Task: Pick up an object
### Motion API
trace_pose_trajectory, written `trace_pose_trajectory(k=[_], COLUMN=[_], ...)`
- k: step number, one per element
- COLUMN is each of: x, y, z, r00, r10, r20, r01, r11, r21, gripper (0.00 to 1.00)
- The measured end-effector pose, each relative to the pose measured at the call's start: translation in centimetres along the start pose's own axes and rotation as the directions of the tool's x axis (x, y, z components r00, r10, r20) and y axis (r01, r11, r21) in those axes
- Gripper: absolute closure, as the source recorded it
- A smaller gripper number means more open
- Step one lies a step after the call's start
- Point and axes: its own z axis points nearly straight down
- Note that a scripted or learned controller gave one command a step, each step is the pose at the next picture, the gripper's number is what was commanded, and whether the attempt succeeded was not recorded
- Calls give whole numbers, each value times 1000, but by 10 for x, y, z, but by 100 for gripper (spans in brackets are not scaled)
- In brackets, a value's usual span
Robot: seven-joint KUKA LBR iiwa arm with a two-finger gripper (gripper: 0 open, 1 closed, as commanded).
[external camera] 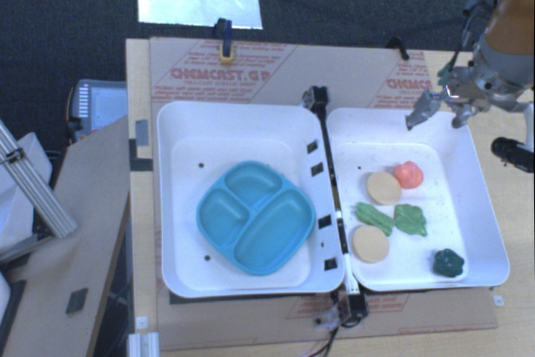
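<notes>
The grey arm with its orange band reaches in from the right, and its two-finger gripper (440,114) hangs over the far edge of the right-hand shallow white bin (482,205). The fingers (417,114) stand spread apart with nothing between them, so nothing has been grasped yet.

Candidates for the pick all lie in that right bin: a round salmon-pink toy piece (409,174) touching a tan disc (384,187), a light green leafy strip (374,217) beside a darker green leaf-shaped piece (410,219), a second tan disc (370,243) nearer the front, and a dark green lump (448,262) in the near right corner. The left-hand white bin (180,130) carries a blue three-compartment plastic plate (255,216) (not a likely target, being wide and flat).

This looks like the approach step. Next the gripper needs to travel toward the front, settle over one piece, and descend with the fingers straddling it. The dark green lump, standing apart, seems the easiest choice.
</notes>
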Motion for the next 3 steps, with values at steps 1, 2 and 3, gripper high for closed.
trace_pose_trajectory(k=[1, 2, 3], x=[0, -1, 1], y=[2, 7, 13], z=[-7, 54, 115], r00=[1000, 1000, 1000], r10=[-2, -1, -3], r20=[2, 1, 1], r01=[2, 1, 3], r11=[1000, 1000, 1000], r21=[-12, -8, -7], gripper=[0, 0, 0])
